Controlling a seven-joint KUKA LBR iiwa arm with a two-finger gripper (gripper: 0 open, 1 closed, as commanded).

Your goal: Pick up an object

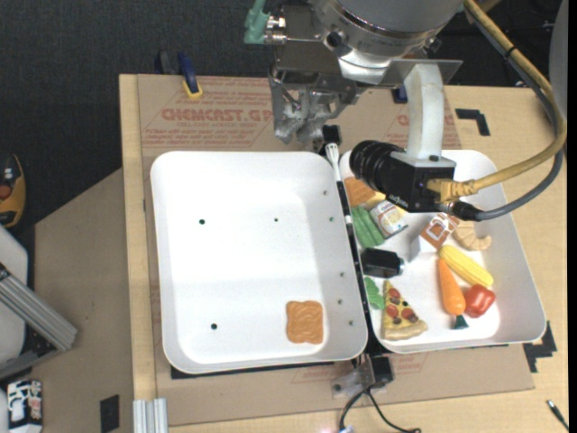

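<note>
Arm: KUKA arm [397, 7] came in from top right, wrist hanging over the far edge of the bins, near the divider.
Gripper: gripper [302, 120] sat above the far rim of the left bin [180, 242], over the cardboard. Blurred & half hidden by its own mount, so couldn't tell how far open it was; nothing was seen between the fingers.
Left bin: held one item only, an orange waffle-like toy [305, 321], flat, near the front right corner.
Right bin: right bin [527, 305] was crowded w/ toy food: pizza slice [401, 311], carrot [450, 287], corn cob [466, 265], red pepper [480, 301], a green piece [368, 226], a small carton [437, 231], a dark block [380, 262]. Black camera unit [397, 174] w/ yellow cable hung over its far part.
Easiest target, probably: the waffle toy, since it lay alone w/ free space on all sides.
Handling: looked light, stiff plastic or rubber, not fragile. Low & flat, so fingers would need to go right down to the bin floor & pinch across its short width; smooth edges might slip.
Alt: carrot or corn, rounder & easier to pinch across the middle, but neighbours were touching or just beside.
Status: no pick made yet, judging by how things lay.
</note>
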